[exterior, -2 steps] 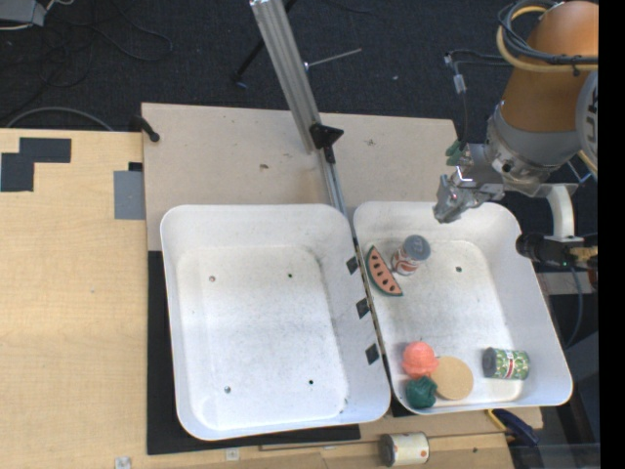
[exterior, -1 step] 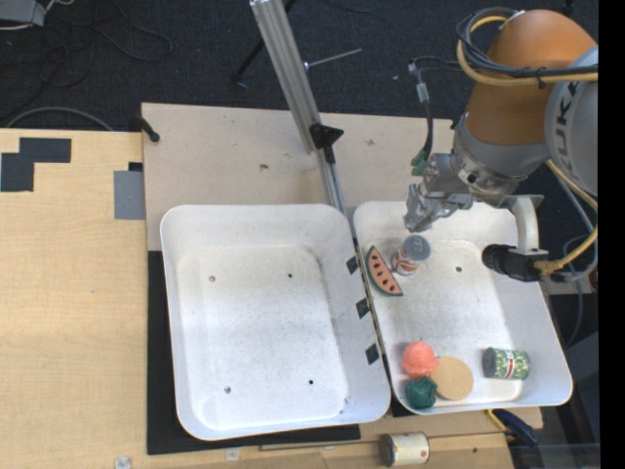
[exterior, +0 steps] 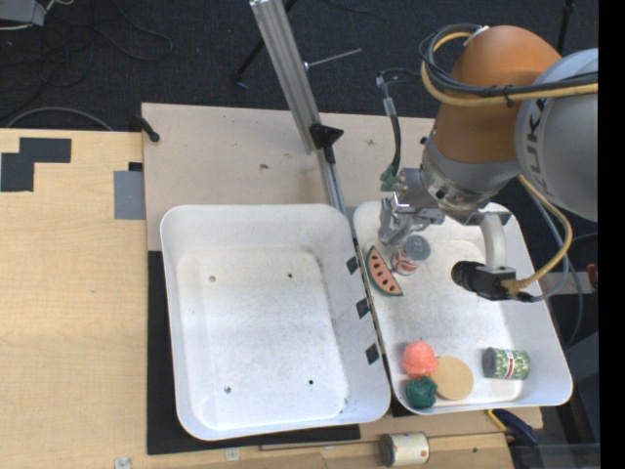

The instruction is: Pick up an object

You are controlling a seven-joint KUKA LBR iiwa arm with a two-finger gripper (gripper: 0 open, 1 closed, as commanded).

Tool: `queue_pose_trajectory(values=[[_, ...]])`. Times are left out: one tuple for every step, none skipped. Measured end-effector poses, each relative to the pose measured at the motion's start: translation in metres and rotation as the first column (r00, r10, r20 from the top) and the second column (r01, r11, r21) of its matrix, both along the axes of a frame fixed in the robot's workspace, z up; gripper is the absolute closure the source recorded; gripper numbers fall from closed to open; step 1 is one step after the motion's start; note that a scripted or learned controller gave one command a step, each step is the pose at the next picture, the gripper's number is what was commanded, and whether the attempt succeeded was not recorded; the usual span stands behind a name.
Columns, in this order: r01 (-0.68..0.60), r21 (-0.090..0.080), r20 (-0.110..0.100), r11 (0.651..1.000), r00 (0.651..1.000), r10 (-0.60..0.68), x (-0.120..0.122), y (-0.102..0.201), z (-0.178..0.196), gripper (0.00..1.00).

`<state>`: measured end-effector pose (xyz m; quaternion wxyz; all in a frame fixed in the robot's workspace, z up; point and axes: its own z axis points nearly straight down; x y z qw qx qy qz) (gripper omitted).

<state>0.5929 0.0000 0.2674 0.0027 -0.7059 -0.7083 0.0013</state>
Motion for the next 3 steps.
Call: queue_pose_trajectory(values=[[-0.001, 0.000, -0.001, 1.000, 1.000, 0.001, -0.010, 0.057, -0.017, 1.00], [0.001, -0.001, -0.003, 1.000, 1.000, -0.001, -0.029, 0.089, -0.048, 1.00], [0.009, -0.002, 0.002, 1.000, 1.000, -0.009, -0.027, 0.086, -0.046, 0.00]])
